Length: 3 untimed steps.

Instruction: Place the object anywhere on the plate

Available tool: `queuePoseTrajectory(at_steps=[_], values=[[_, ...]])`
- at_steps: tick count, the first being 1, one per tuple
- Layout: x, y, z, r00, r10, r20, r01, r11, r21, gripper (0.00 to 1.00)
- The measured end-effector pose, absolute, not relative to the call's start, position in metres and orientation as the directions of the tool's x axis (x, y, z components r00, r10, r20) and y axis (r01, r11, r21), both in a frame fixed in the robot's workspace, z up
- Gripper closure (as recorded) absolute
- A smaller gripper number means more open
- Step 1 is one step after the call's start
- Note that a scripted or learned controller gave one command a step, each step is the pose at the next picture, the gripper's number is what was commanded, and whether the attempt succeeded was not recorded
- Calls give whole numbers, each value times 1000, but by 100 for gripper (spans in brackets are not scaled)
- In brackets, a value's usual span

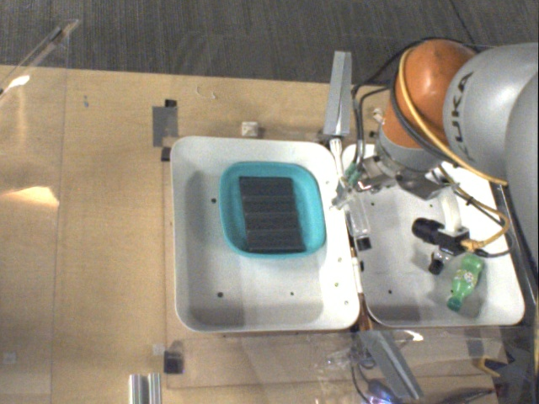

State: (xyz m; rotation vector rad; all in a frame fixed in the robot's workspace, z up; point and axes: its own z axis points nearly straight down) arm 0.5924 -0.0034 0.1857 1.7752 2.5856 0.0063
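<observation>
Looking down on the right bin point(497, 310), we see the green bottle point(464, 281) lying on its floor near the front right corner. We find the gripper point(358, 217) low at that bin's left wall, well apart from the bottle. The teal plate point(313, 217) sits in the left bin point(194, 301), beyond that wall.

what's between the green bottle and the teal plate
In the camera view, from the green bottle toward the teal plate: bare white bin floor, then the two bins' touching rims. The pincer hangs just above that line.
</observation>
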Motion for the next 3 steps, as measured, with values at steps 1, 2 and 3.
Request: queuePoseTrajectory(at_steps=[1, 2, 3], values=[[592, -3, 186, -359, 933, -2, 933, 359, 6, 0], [598, 47, 208, -333, 943, -1, 943, 333, 5, 0], [641, 0, 322, -318, 948, -3, 948, 318, 7, 0]])
